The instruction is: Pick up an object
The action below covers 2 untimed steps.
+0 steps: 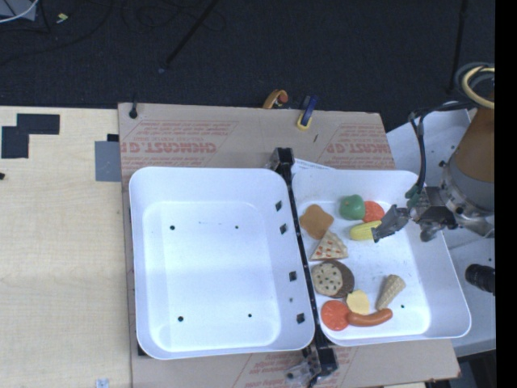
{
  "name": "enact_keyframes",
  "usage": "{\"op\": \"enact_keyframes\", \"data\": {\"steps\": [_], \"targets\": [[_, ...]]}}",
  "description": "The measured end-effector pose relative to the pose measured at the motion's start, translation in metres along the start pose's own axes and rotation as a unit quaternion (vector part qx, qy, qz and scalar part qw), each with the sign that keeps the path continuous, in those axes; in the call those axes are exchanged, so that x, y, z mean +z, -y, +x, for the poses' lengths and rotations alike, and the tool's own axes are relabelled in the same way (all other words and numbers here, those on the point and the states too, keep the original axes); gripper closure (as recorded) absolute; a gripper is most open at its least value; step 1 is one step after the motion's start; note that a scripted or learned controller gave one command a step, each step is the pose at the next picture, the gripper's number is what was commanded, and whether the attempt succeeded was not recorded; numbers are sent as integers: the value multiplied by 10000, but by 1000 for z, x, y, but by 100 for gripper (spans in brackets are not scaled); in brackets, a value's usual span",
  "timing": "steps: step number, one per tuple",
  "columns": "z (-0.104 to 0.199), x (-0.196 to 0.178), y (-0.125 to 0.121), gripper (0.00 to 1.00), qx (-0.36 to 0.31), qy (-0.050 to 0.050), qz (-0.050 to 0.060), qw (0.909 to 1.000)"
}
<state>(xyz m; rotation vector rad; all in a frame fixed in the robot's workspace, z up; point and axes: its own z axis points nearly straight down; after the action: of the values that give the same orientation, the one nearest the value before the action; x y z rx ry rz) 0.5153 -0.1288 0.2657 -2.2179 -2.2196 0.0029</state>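
Observation:
The right bin (447, 291) holds several toy foods. A green piece (351, 207) and an orange-red piece (374, 211) lie near its back, with a yellow banana-like piece (363, 232) just in front of them. My gripper (387, 224) reaches in from the right and hovers low at the right end of the yellow piece, close to the orange-red one. I cannot tell whether it touches either. Further left lie a brown toast (317, 221), a pizza slice (329, 249) and a round cookie (329, 278).
Near the right bin's front sit an ice cream cone (390, 290), a small yellow piece (358, 302), a red tomato slice (334, 315) and a sausage (372, 318). The left bin (139, 241) adjoins along a black divider (294, 241). Cables hang by the arm at right.

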Motion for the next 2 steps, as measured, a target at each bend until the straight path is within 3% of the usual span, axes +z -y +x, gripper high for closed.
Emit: {"op": "enact_keyframes", "data": {"steps": [1, 2], "targets": [[36, 164, -30, 0, -8, -14, 55, 10000], [87, 29, -62, 0, -31, 0, -74, 10000]]}}
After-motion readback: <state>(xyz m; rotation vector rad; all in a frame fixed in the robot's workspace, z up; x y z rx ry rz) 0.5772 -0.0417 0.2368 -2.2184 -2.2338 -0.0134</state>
